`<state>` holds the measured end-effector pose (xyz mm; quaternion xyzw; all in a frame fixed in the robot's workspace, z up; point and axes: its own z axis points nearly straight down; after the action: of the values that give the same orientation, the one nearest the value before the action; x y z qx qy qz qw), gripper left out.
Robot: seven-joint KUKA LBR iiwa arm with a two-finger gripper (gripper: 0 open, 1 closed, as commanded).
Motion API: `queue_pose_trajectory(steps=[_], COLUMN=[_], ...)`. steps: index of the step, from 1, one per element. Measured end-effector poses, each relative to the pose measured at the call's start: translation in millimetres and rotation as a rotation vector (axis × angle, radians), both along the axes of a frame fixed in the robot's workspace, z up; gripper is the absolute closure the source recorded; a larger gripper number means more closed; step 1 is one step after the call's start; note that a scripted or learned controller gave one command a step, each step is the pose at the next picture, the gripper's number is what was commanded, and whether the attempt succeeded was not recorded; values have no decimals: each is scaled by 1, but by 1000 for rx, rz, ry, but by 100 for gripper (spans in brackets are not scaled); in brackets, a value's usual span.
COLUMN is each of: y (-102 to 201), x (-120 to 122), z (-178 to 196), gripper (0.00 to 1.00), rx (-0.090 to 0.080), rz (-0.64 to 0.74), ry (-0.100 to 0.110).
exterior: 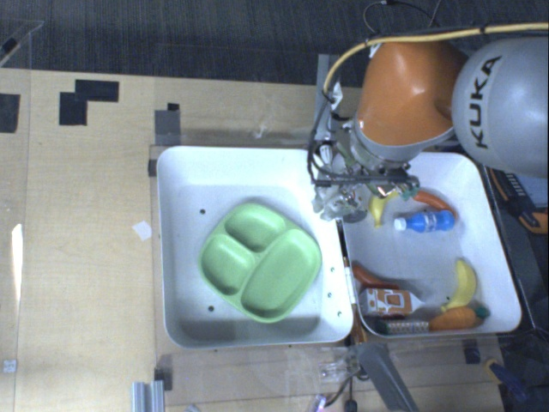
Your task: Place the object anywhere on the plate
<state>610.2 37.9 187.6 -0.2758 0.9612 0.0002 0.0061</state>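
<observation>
The pale wooden worktop (77, 256) carries two white bins side by side. The left bin (171, 256) has small dark dots on its floor. In the right bin (497, 256), a blue and white bottle (425, 222) lies on its side near the far edge, just in front of an orange carrot (431, 201). A yellow banana (464, 281) curves along the right wall, touching an orange piece (455, 318) in the near right corner. A small printed carton (390, 301) lies by the near left corner. Black square marks (86, 99) sit at the worktop's far left, and a white scrap (141, 228) lies left of the bins.
</observation>
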Motion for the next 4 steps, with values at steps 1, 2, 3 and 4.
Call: queue_pose_trajectory(steps=[1,2,3,4], y=[0,2,-76,-25], x=[0,3,-47,20], z=[0,13,-2,99], gripper=[0,100,100,100], rx=[0,4,-5,-8], rz=[0,-3,260,730], ry=[0,-12,3,-5])
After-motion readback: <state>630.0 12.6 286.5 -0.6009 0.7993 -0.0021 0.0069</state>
